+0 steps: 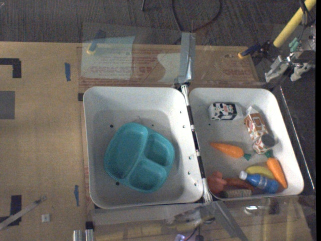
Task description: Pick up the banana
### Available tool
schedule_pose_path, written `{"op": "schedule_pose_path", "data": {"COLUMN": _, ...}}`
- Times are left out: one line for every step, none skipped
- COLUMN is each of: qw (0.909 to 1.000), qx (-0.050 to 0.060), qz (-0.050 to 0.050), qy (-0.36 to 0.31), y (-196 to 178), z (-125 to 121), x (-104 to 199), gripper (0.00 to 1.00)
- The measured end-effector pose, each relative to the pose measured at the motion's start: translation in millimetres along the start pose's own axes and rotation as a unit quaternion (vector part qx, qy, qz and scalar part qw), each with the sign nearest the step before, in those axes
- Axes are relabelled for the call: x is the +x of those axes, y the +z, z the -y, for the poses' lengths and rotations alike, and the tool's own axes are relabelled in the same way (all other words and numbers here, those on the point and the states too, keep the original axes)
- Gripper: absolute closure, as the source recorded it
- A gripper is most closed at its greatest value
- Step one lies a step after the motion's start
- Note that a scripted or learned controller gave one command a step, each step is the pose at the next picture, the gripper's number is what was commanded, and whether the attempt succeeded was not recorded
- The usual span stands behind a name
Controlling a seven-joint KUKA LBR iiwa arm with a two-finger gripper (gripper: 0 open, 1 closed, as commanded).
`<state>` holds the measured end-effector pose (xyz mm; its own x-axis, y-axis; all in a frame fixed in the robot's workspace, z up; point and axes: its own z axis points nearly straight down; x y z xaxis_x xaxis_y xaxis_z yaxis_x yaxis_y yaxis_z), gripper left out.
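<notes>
Table (pixel 40 134) surface is tan/brown board w/ black squares and blue tape marks at left; a clear plastic sheet (pixel 120 59) is laid over the far part. Dark carpeted floor (pixel 75 9) is seen beyond the table; a black cable loop (pixel 196 4) lies on it.

Two white bins are set side by side, touching along a metal divider strip. Left bin (pixel 100 109) holds a teal compartment plate (pixel 140 156), tilted diag. Right bin (pixel 281 114) holds the mixed items.

Arm is seen at upper right, beyond the right bin's far corner; a yellow segment (pixel 295 19) is cut off by the frame edge. Hand (pixel 293 64) is near the frame's right edge, outside the bin, well apart from the items. Fingers are too small/blurred; whether spread or closed cannot be told. Nothing is seen held.

Banana (pixel 258 170) is in the right bin, near-right area. Appears yellow, short, slightly curved; only the upper edge is seen, as it is partly covered by a blue bottle w/ white cap (pixel 260 182) lying just in front. An orange carrot (pixel 277 171) lies touching/just beside it on the right.

Other items in right bin: a 2nd carrot (pixel 228 150) mid-bin, a black/white cow-print carton (pixel 223 111) far side, a red/white carton (pixel 257 128) w/ a dark grey item against it, a reddish-brown item (pixel 220 182) at near-left corner, not identifiable.
</notes>
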<state>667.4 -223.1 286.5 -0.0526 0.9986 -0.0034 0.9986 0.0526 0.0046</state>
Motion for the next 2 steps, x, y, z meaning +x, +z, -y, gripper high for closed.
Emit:
{"op": "schedule_pose_path", "data": {"qw": 0.9995, "qx": 0.002, "qz": -0.001, "qy": -0.031, "y": -5, "z": 28, "x": 4, "gripper": 0.0}}
{"op": "schedule_pose_path", "data": {"qw": 0.9993, "qx": 0.006, "qz": -0.008, "qy": 0.037, "y": 193, "z": 0, "x": 13, "gripper": 0.0}}
